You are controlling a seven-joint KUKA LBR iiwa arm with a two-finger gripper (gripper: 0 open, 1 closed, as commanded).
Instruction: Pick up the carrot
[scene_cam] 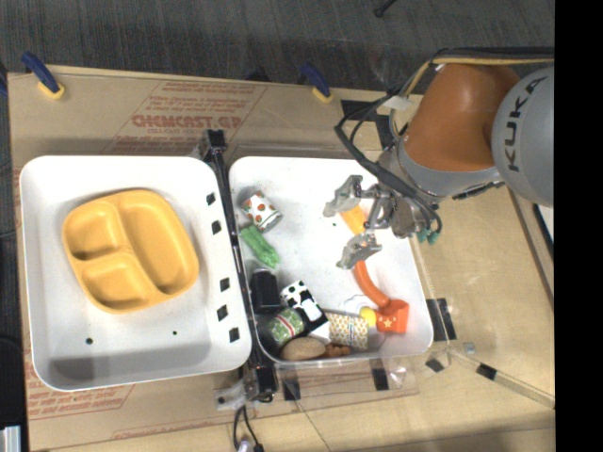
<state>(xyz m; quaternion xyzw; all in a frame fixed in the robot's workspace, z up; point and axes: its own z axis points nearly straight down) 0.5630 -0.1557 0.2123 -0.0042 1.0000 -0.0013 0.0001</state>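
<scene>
a cluster of small items sits nearest the lens at the bottom edge of the right bin [283,172]: a brown potato-like piece [303,349], a green can [283,328], a black-and-white cow-patterned toy [303,299] and a small patterned carton [350,329]. at the left of the frame, the left bin [42,281] carries a yellow divided tray [130,249], lying slightly askew in its upper half. moving right across the black clips joining the two bins, a small can [260,211] lies tilted in the right bin's upper left, with a green pea-pod-like piece [259,248] just below it and a black block [265,290] below that. at centre right, the gripper [353,222] hangs over the right bin with its fingers spread apart, gripping nothing; a yellow object [351,217] shows between them on the bin floor. the carrot [370,286], orange and curved, lies just below the lower finger, running down toward an orange-red piece [395,317] near the bin's lower right corner. the grey arm with its orange band [457,111] fills the upper right.
</scene>
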